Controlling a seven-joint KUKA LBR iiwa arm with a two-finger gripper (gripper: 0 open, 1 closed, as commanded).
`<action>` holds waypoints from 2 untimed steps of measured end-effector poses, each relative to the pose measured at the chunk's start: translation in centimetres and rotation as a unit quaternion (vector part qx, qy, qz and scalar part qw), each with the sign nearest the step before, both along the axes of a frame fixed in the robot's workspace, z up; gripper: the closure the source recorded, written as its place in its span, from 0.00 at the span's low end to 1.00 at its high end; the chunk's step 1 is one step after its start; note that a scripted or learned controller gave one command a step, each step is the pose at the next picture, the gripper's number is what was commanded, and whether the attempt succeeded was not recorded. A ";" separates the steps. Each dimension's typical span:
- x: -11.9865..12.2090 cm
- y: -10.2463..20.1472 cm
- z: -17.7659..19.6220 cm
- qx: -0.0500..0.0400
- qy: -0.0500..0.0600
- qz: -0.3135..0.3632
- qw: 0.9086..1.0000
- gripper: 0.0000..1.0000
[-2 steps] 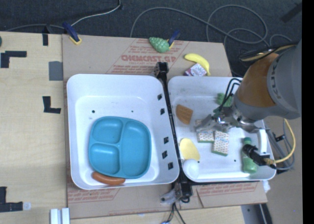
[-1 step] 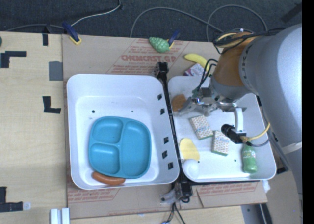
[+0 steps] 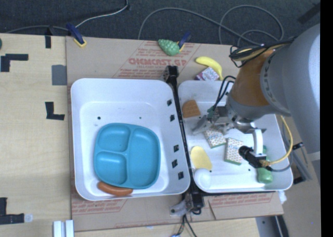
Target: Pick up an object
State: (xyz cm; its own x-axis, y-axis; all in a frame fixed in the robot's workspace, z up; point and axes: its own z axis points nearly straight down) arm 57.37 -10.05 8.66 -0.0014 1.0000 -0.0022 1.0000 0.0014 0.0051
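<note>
My gripper [image 3: 204,124] hangs low over the right bin [image 3: 270,185], its metal fingers pointing left just below a brown block [image 3: 190,108]. A patterned square piece [image 3: 214,137] lies right under the gripper, and a second patterned piece [image 3: 233,151] lies beside it. A yellow rounded object [image 3: 200,157] rests near the bin's left front, with a white object [image 3: 202,178] below it. A green object [image 3: 264,175] sits at the bin's front right. I see nothing between the fingers.
The left bin [image 3: 83,95] holds a blue divided plate [image 3: 127,155] and an orange sausage-like piece [image 3: 114,189] at its front. Behind the bins lie a yellow banana [image 3: 209,65], a green object [image 3: 168,47] and a small wrapper [image 3: 209,75]. Cables loop across the back.
</note>
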 end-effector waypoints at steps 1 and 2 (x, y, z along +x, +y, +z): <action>7.0 0.7 -0.1 0.000 0.001 0.000 1.000 0.00; 8.7 0.7 -0.1 0.001 0.002 0.000 1.000 0.00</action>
State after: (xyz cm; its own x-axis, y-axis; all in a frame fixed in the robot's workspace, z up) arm 66.08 -9.37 8.52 -0.0020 1.0000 -0.0006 1.0000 0.0020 0.0009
